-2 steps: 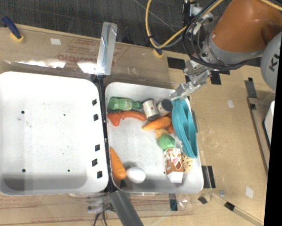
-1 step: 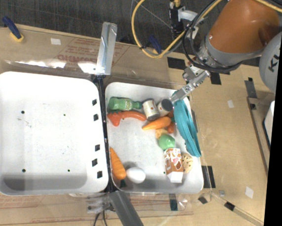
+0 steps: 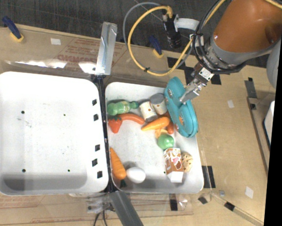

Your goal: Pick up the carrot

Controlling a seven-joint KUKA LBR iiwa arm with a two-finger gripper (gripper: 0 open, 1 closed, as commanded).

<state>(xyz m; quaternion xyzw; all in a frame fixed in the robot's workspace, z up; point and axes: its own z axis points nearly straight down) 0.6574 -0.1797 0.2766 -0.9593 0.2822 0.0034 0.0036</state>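
Fingers [image 3: 188, 94] of the grey arm point down to the left and touch a teal plate-like thing [image 3: 182, 114] that stands tilted against the far right wall of the right bin [image 3: 194, 182]. Whether they are clenched on its rim or only rest on it, I cannot tell (they are thin and partly hidden by the teal surface). Just below and left of the fingers lies the carrot [image 3: 157, 124], orange, slanted, apart from them. Beside it, further left, are a small can [image 3: 157, 104], a cream cylinder [image 3: 147, 109], a red pepper [image 3: 121, 120] and a green vegetable [image 3: 117, 107]. Lower down are a green round piece [image 3: 165, 141], a small carton [image 3: 174, 164], a white egg [image 3: 136, 175] and a second orange carrot-like piece [image 3: 117, 165] at the near left corner. Far to the left is the left bin [image 3: 5, 181]. Behind the fingers a yellow cable [image 3: 134, 30] loops on the counter [image 3: 237, 144].
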